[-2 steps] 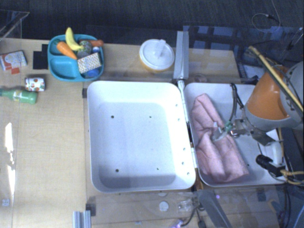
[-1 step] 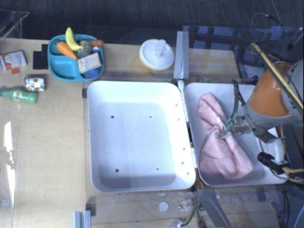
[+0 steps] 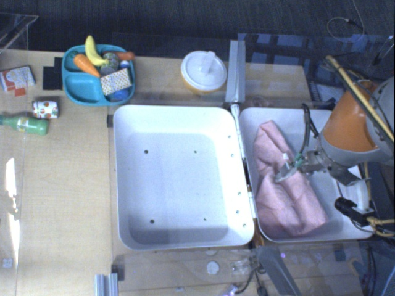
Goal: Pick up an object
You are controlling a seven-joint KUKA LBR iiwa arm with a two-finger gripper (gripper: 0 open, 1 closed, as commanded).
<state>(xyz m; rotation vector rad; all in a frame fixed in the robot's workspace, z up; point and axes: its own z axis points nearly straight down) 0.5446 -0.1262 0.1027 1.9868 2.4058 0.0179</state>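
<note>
Camera view looks down on a wooden bench (image 3: 62,196) bearing two shallow white bins side by side. Left bin (image 3: 179,177) is the bigger in frame, its floor bare white. Right bin (image 3: 271,119) holds a crumpled pink cloth (image 3: 287,193), which runs from the bin's far left part down toward its near edge. From the right comes the grey arm with its orange band (image 3: 349,128), reaching over the right bin. Its gripper (image 3: 289,168) sits low on the middle of the pink cloth, touching or just above the fabric; the fingers are too small and blurred to tell whether they are apart or closed, or whether any cloth lies between them. On the bench's far left stands a blue tray (image 3: 83,88) with toy food, and a white lidded cup (image 3: 203,71) rests beyond the left bin. Further left lie a small carton (image 3: 17,79), a can (image 3: 45,108) and a green bottle (image 3: 24,124).
</note>
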